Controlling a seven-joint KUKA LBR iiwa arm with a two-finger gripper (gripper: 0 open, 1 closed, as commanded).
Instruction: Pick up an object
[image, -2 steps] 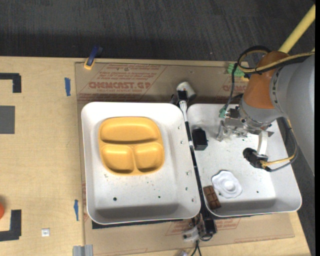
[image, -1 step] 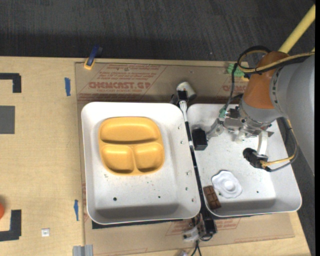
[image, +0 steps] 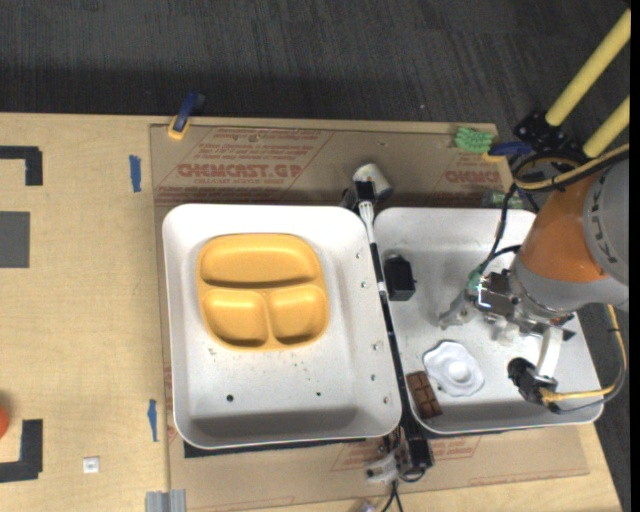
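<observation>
My gripper (image: 468, 303) hangs low over the middle of the right bin (image: 440, 232), below the orange band of the arm. A small black block (image: 398, 277) lies to its left, near the bin's left wall. A white, flat, lobed piece with a raised knob (image: 455, 368) rests just below the gripper, toward the bin's front. A brown chocolate-like bar (image: 425, 394) lies at the bin's front left corner. Nothing is visibly held by the gripper.
The left bin (image: 190, 330) holds a yellow three-compartment tray (image: 264, 288) in its upper half. The divider between the two bins runs just left of the black block. Blue and green clamps sit along the board's far edge.
</observation>
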